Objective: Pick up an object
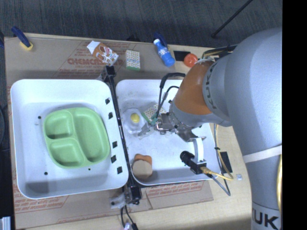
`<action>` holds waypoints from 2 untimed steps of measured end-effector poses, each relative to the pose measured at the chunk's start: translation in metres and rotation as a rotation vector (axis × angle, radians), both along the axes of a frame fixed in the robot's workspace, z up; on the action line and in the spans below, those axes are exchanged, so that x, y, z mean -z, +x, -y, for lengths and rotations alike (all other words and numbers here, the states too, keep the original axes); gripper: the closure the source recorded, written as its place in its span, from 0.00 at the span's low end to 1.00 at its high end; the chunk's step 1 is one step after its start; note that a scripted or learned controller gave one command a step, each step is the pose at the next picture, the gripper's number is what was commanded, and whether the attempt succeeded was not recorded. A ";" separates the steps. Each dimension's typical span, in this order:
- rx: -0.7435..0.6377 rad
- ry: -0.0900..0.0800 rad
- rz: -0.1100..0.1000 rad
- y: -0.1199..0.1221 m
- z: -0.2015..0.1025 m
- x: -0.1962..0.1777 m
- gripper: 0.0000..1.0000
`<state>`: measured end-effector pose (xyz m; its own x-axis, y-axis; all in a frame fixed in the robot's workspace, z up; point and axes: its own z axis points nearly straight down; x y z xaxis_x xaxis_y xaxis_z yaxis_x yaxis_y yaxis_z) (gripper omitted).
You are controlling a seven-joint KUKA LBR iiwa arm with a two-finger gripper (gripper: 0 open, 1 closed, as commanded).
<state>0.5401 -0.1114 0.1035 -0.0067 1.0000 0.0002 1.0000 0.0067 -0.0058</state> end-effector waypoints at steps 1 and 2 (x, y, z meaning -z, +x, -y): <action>0.000 0.001 0.003 -0.064 0.000 0.011 0.00; -0.009 0.003 0.002 -0.063 -0.001 0.001 1.00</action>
<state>0.4774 -0.1100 0.1025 -0.0154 0.9999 0.0028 0.9999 0.0154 -0.0036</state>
